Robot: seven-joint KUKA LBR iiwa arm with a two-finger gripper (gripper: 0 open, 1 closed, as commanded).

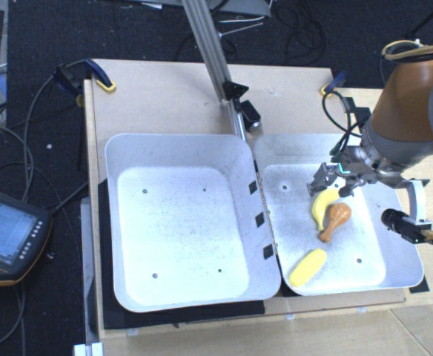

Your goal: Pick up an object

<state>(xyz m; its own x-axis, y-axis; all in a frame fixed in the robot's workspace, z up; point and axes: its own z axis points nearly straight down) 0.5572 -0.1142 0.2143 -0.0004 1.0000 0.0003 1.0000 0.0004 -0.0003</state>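
Looking down on the desk [202, 76], two shallow white bins are seen side by side. Nothing but dark specks is found in the left bin [120, 199]. In the right bin [291, 191], three things are kept: a yellow banana [320, 206] near the middle, an orange-brown drumstick-shaped toy [335, 219] lying against the banana's right side and touching it, and a yellow oblong piece [306, 267] lower down, near the front edge and apart from the other two.

The arm [409, 102] is brought in from the right, its big orange band sitting above the bin's right rim, and it's angled down toward the left. The gripper [334, 181] is parked just above the banana's top end, pretty much right beside it. Nothing can be seen held between the jaws, and honestly whether they are open or closed can't be told, since the parts there are dark and jumbled together.

The arm's upper part is cut off by the picture edge.
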